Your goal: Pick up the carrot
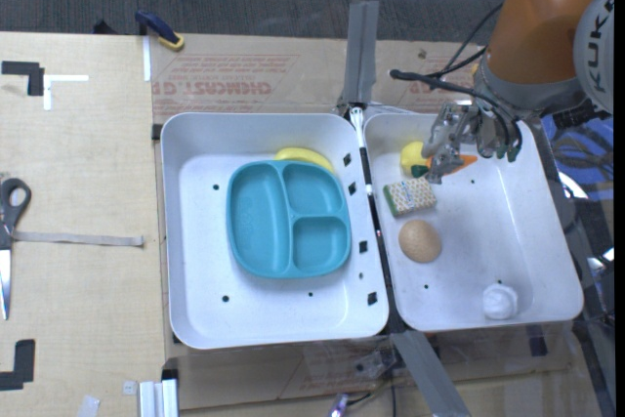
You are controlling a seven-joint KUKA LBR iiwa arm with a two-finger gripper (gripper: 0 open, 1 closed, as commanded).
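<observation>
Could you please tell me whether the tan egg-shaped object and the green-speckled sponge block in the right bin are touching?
Apart. The camera view shows a strip of white bin floor between the tan egg-shaped object and the green-speckled sponge block above it.

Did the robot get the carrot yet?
Not that I can tell. The gripper is already down in the right bin, right over the carrot. Whether it has hold is hidden. Left: grab it for sure and lift it out.

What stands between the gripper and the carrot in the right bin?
Nothing visible does. The gripper is already right at the carrot, whose orange end shows beside the fingers. The yellow toy and sponge lie to its left.
</observation>
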